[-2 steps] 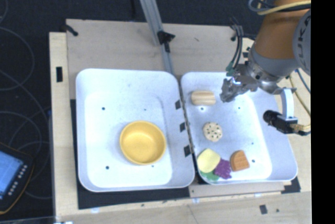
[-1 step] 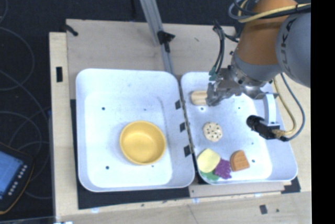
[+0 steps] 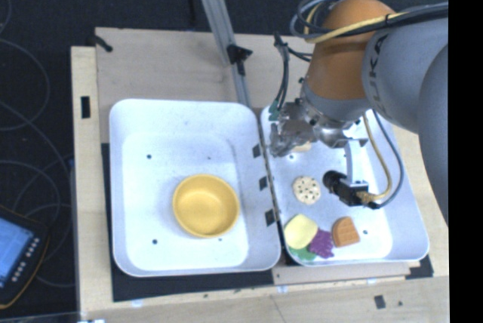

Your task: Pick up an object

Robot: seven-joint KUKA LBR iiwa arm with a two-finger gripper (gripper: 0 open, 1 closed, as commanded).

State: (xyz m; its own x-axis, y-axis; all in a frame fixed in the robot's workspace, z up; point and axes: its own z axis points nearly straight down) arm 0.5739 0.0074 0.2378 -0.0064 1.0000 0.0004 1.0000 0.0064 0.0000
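Bins of shallow white plastic are sitting side by side on the pale wooden bench (image 3: 87, 163) in the camera view. The left bin (image 3: 151, 133) is holding a round yellow bowl (image 3: 205, 204), which is standing upright near the middle, slightly towards the near wall.

The grey arm with its orange band (image 3: 347, 50) is reaching in from the right and covering much of the far half of the right bin (image 3: 389, 235). Its gripper (image 3: 283, 139) is hanging over that bin's far left corner, close to the dividing wall. It is blurred and seen from above, so whether it is open or closed cannot be told, nor whether it is touching the bin floor.

Just nearer than the gripper, apart from it, a round pale speckled cookie (image 3: 306, 190) is lying flat. Along the near wall three more things are crowding together:
- a yellow-green rounded lump (image 3: 299, 229);
- a small purple piece (image 3: 323, 244), touching the lump;
- an orange-brown piece shaped like a bread slice (image 3: 346, 231), just beside the purple one.

A green sliver (image 3: 300, 255) is peeking out from under the lump, too hidden to identify.

A grey metal pole (image 3: 215, 4) is slanting across the far side, its top cut off by the frame.
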